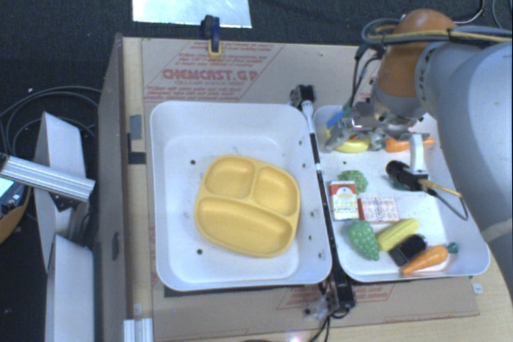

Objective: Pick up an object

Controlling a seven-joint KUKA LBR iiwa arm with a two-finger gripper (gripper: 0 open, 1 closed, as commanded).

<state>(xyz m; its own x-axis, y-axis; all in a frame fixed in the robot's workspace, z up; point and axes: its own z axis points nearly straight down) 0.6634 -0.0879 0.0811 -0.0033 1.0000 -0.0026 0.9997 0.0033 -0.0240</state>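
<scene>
My gripper (349, 129) hangs low over the far left corner of the right bin (469, 248). A yellow toy fruit (353, 146) lies just under and in front of it, touching or nearly touching the gripper. An orange carrot piece (397, 145) rests to the right of the fruit. Nearer the front of this bin lie a green broccoli (353, 179), a red and white box (343, 200), a flat pale packet (380, 209), green grapes (362, 239), a yellow corn cob (398, 233), a black block (407, 251) and a carrot (428, 258).
The left bin (172, 172) holds a yellow divided plate (248, 204). A dark divider bar (317, 164) runs between the two bins. The grey arm (465, 92) fills the right side above the right bin's far edge.
</scene>
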